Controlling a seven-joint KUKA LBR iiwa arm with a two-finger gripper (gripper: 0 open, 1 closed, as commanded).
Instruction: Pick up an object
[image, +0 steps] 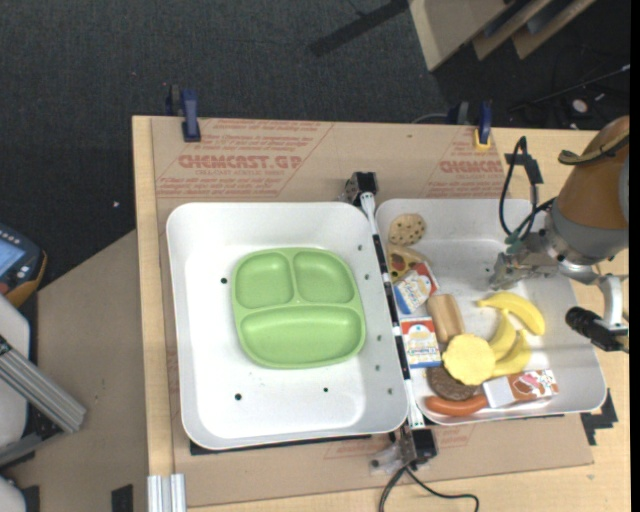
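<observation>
While the green divided plate lies alone in the left bin, the food sits crowded in the right bin.
From the left: a cookie, small packets, a yellow disc and bananas, then the tool low over that bin's bare floor just above the bananas; I cannot tell how its grip stands.

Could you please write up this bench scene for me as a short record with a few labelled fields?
left bin: white bin holding a green divided plate
right bin: white bin with toy food crowded along its left side
items seen: cookie, bananas, yellow disc, sausage
arm: enters from the right, orange band above the wrist
tool: tool low over the right bin's upper middle, above the bananas
</observation>
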